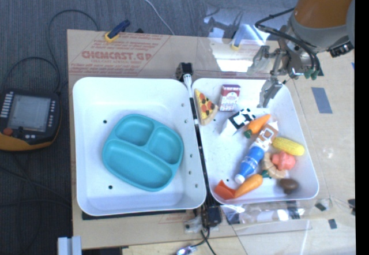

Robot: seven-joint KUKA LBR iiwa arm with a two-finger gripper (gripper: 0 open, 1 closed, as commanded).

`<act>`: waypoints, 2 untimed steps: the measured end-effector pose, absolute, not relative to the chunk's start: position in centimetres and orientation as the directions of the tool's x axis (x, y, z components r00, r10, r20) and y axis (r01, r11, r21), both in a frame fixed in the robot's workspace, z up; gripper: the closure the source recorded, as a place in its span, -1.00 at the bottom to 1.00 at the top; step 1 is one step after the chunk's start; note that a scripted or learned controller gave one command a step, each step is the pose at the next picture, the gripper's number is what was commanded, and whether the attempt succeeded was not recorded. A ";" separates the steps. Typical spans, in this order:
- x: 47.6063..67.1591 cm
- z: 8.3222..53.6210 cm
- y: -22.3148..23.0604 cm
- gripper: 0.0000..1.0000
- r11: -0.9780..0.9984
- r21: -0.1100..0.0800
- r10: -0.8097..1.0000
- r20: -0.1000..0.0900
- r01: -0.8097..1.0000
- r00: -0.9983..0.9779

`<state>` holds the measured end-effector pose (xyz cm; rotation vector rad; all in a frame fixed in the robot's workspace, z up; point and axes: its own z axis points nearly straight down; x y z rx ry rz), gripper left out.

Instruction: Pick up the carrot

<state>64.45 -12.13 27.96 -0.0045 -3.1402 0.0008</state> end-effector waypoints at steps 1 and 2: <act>64.0 12.5 -18.3 -1.00 0.998 -0.001 -0.065 0.003 -0.065 -0.998; 64.7 10.3 -20.1 -1.00 0.971 0.013 -0.236 -0.019 -0.237 -0.971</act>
